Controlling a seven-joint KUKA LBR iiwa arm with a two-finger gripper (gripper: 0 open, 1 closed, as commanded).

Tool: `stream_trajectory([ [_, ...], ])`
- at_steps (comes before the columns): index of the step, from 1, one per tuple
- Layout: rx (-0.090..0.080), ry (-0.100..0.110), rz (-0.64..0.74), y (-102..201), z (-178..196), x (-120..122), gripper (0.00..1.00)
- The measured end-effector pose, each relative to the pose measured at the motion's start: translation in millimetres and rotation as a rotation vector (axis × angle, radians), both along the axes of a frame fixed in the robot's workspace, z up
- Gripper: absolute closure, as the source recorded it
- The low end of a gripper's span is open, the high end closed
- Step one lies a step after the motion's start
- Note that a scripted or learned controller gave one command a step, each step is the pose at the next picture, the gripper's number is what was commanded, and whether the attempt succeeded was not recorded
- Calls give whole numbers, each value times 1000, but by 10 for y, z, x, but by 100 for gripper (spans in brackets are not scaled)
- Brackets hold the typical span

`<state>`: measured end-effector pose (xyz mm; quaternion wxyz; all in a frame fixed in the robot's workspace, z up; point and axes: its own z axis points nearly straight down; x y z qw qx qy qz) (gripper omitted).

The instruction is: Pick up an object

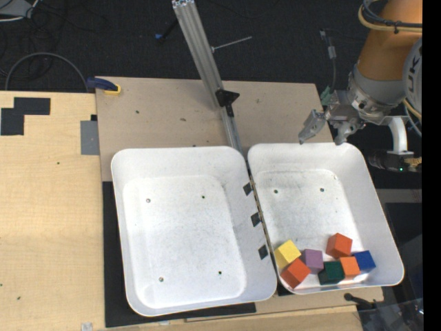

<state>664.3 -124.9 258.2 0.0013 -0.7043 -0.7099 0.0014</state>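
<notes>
The gripper (322, 131) hangs with fingers apart and nothing between them above the right bin's (365, 174) far rim — the approach step — so next it must travel toward the blocks (322, 259) clustered in that bin's near corner.

Both white bins (182, 164) look like smooth, faintly glossy plastic, lightly speckled. The counter (41, 185) is pale matt wood. The slanted rail (200, 47) at twelve o'clock is ribbed, dull-shining metal. The coloured blocks (324, 257) look matt.
</notes>
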Motion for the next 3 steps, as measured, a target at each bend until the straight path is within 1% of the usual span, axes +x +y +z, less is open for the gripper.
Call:
stream_trajectory([
  [1,5,10,-2,777,-730,-439,0],
  [2,1,1,-8,653,-682,-461,0],
  [3,-3,1,-13,-68,-1238,-185,0],
])
